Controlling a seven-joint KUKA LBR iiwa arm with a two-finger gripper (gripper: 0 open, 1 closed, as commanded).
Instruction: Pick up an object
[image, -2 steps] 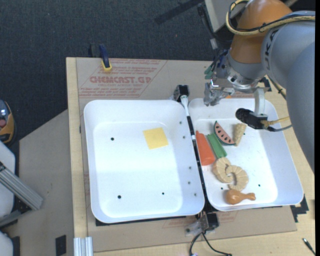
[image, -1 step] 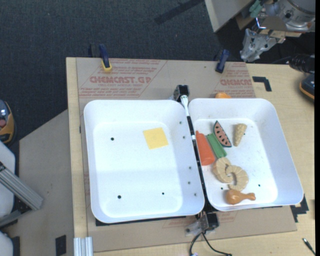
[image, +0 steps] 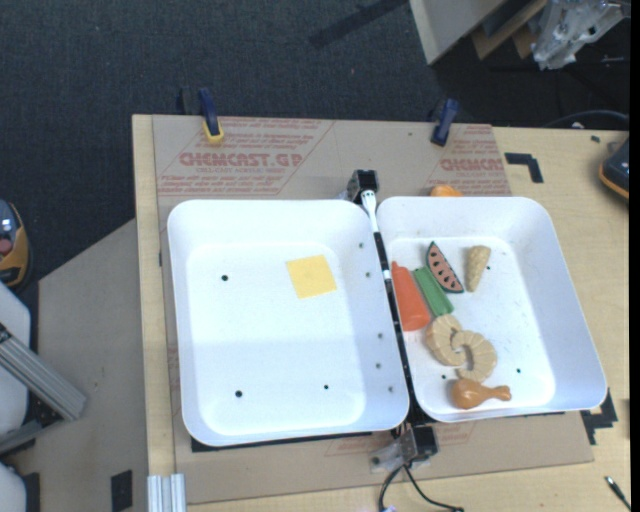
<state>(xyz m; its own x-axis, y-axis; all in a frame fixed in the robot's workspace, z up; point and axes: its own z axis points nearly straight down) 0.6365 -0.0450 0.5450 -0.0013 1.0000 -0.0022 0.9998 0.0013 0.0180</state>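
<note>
Where the frame's top right corner cuts it off, a pale grey metal shape that seems to be the gripper (image: 566, 36) hangs beyond the bench's far edge, blurred; whether it is spread or pressed together cannot be told, and nothing shows in its grasp. All the objects lie well apart from it, down in the bins.

Nearest is the right bin (image: 568, 300). A beige cone (image: 477, 266) and a watermelon slice (image: 440, 266) sit towards its far edge. A green stick (image: 433, 290) lies just beside an orange stick (image: 407, 298), which rests along the bin's left wall. Nearer the front edge are a tan ring-shaped piece (image: 460, 346), hard to identify, and an orange drumstick (image: 478, 393) at the front.

The left bin (image: 190, 330) holds one flat yellow square (image: 310, 276), towards its far right.

A small orange thing (image: 445, 190) peeks out behind the right bin's far edge, mostly hidden. Two blue clamps (image: 210, 112) grip the board's far edge.
</note>
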